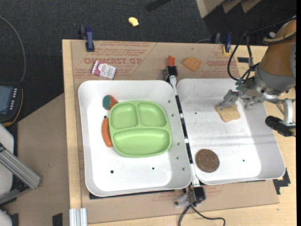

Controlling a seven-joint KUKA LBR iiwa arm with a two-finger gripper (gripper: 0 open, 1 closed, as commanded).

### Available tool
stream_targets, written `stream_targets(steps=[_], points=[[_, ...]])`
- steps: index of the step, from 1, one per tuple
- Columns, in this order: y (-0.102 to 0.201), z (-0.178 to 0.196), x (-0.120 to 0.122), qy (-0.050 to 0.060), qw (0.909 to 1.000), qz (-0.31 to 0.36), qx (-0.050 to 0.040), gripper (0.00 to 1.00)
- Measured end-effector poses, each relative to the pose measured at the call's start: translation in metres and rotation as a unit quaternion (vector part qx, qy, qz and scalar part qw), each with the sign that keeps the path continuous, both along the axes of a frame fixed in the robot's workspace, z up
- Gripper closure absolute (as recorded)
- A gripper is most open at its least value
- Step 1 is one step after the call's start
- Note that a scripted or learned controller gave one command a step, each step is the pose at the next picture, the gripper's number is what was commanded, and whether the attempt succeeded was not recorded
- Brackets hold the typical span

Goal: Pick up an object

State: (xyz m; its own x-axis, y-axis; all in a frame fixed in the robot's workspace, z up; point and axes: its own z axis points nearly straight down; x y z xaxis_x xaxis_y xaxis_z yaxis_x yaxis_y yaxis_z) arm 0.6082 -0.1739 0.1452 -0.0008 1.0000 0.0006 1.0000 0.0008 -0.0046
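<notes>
Dark carpet floor around a cardboard-topped table [141, 60], clamps at far edge. Two shallow white bins side by side: left bin [94, 173], right bin [254, 159].

Grey arm w/ orange band [277, 55] reaching in from right, over far part of right bin.

Left bin: green divided plate [139, 128], three compartments, roughly centred. Orange carrot-like piece [106, 132] lying along plate's left edge, touching it. Small teal-and-red item [109, 101] just beside plate's far-left corner.

Right bin: tan bread-slice piece [228, 113] in far half, lying flat. Brown round patty [207, 160] at near-left, well apart from bread.

Claw [236, 98] low over right bin, fingers spread, tips just above/at far edge of bread piece; nothing gripped between them. Contact w/ bread: can't tell.

On table beyond bins: small pink-white packet [104, 69] far left, tan cracker-like piece [191, 63] near middle. Yellow scrap [133, 21] on floor beyond table.
</notes>
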Motion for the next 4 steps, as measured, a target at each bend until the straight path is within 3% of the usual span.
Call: stream_targets(steps=[1,2,3,4], points=[[0.011,-0.062,0.003,-0.004,1.0,0.0,-0.0012,0.0],[0.01,-0.045,0.006,-0.008,1.0,0.0,-0.0025,1.0],[0.01,-0.046,0.006,-0.007,1.0,-0.001,-0.0023,0.0],[-0.006,-0.058,0.003,-0.005,1.0,-0.001,-0.0011,0.0]])
